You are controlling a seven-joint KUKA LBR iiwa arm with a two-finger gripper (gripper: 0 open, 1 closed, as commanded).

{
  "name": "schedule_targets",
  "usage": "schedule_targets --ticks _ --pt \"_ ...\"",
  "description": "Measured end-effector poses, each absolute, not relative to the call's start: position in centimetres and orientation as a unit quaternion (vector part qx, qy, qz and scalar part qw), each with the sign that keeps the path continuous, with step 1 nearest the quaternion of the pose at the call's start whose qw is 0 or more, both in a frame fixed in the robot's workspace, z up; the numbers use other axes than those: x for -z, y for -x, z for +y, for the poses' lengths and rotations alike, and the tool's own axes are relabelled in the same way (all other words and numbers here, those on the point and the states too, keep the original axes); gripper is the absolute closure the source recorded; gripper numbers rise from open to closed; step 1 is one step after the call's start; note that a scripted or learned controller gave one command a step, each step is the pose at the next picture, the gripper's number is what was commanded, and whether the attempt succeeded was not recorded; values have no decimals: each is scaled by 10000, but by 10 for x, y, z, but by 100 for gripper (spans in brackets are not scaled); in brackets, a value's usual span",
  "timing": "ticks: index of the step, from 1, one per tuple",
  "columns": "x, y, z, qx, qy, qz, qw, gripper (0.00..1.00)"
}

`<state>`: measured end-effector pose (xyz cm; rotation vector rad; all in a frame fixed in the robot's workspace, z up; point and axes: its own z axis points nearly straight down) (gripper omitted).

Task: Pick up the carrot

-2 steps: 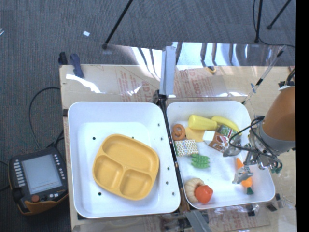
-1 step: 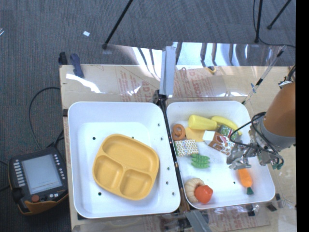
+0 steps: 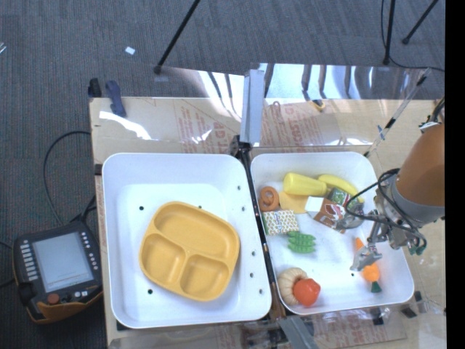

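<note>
Where the bench (image 3: 145,126) carries its two white bins side by side, the left bin (image 3: 123,173) holds a single thing: a yellow tray (image 3: 190,250) with three compartments, lying a little askew near the middle.

The right bin (image 3: 290,162) is the crowded one. Taking its centre as the clock's hub, a yellow block (image 3: 303,185) and a banana (image 3: 337,184) lie at about twelve, touching or nearly so. A small brown ring-shaped piece (image 3: 269,197) sits at ten, with a patterned little box (image 3: 280,222) just below it at nine. A carton with a red and brown label (image 3: 332,212) lies near the hub, and a green leafy piece (image 3: 301,242) is at seven. At six, a pale bun-like piece (image 3: 290,280) touches a red tomato (image 3: 306,291).

The carrot (image 3: 371,273) lies at four, close to the bin's right wall, its green tip pointing toward the near corner. The claw (image 3: 365,257) hangs right over it, just touching or barely above; whether it is spread or pinched I cannot tell.
</note>
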<state>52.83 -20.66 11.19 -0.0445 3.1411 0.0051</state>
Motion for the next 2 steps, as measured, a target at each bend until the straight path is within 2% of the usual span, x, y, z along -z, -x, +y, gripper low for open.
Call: schedule_targets --ticks 1,2 --pt "-86 -508 -209 -11 136 9999 -12 0" --pt "-97 -511 -206 -10 172 9999 9 100"
